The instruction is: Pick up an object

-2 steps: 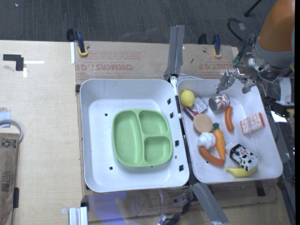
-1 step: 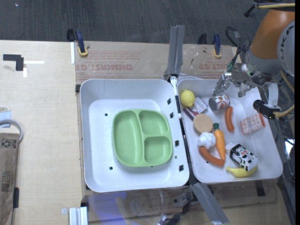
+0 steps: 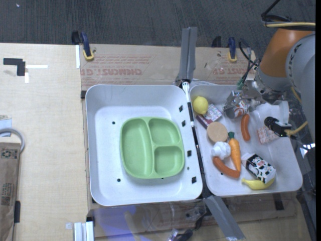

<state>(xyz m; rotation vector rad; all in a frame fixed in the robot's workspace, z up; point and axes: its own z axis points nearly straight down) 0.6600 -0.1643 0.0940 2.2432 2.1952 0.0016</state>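
1. Objects for picking lie in the right bin [image 3: 296, 182]; moving left to right, you first meet the left bin [image 3: 100, 185], which holds a green divided plate [image 3: 151, 147] near its middle.
2. At the right bin's left side you see a yellow lemon [image 3: 200, 104], with a round tan cookie [image 3: 217, 132] below it and a white garlic-like piece [image 3: 220, 149] under that.
3. Just right of those, an orange carrot [image 3: 234, 152] stands lengthwise, and a red-orange sausage [image 3: 226, 168] lies slanted beneath it.
4. Farther right you find a smaller red sausage [image 3: 245, 127], a black-and-white carton [image 3: 261, 167], and a yellow banana [image 3: 258, 184] at the front wall.
5. Your hand [image 3: 239, 104] hangs over the bin's back part, close above the small red sausage; whether its fingers are apart or together cannot be told.
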